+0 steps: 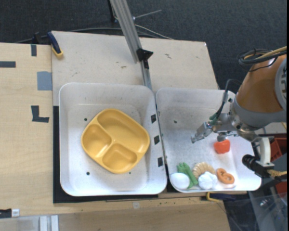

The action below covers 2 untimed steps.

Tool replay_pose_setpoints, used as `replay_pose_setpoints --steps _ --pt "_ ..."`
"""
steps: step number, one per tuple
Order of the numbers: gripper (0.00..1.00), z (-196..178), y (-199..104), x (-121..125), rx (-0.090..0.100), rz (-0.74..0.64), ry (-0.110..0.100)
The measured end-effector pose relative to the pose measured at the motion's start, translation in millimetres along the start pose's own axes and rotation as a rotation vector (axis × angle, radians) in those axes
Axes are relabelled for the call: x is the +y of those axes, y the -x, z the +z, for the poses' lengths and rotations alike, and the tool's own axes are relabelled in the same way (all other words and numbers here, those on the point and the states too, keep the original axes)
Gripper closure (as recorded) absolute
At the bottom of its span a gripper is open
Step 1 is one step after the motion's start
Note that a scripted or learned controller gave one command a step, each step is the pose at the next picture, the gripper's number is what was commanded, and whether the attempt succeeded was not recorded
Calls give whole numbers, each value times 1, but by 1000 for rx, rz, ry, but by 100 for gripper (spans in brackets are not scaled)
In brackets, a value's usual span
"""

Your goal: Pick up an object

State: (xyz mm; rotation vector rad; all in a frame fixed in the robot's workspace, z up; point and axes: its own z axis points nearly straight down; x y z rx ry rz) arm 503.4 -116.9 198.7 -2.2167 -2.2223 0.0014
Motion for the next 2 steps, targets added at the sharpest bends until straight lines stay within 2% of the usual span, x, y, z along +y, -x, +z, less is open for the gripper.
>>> replay_pose_setpoints --steps 1,2 --pt "0 0 0 0 0 1 0" --pt "0 65 -1 -1 0 2 -6"
